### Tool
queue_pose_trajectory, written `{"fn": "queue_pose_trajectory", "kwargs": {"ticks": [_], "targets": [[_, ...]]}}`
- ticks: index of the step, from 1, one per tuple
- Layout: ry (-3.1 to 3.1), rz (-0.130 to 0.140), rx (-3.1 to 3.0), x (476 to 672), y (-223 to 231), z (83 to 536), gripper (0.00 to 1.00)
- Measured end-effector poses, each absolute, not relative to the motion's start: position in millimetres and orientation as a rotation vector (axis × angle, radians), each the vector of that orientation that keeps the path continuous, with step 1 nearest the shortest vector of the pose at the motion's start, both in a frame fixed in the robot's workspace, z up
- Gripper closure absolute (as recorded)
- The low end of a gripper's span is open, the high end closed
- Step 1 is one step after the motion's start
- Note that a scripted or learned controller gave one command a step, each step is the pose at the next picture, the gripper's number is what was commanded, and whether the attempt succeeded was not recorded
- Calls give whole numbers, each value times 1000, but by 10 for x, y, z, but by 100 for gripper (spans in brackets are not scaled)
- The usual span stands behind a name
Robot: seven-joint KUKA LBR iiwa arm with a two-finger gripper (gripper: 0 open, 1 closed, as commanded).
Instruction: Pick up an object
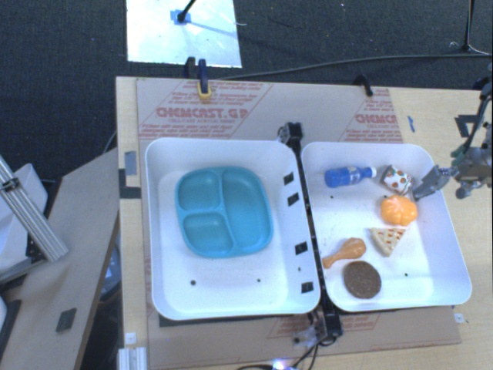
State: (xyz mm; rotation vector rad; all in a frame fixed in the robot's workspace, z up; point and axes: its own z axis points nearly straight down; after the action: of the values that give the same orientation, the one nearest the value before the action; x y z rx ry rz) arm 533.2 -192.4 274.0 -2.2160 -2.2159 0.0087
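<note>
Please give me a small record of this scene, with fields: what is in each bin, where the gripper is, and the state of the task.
left bin: one blue divided plate
right bin: blue bottle, spotted white item, orange round fruit, cheese-like wedge, orange drumstick, brown round disc
gripper: at the right bin's far right side, beside the spotted white item and above the orange fruit
held object: none seen between the fingers
task state: no object lifted yet
</note>
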Motion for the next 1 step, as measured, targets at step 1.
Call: {"fn": "queue_pose_trajectory", "kwargs": {"ticks": [1], "targets": [[-2227, -1, -2219, 5353, -1916, 2801, 0]]}}
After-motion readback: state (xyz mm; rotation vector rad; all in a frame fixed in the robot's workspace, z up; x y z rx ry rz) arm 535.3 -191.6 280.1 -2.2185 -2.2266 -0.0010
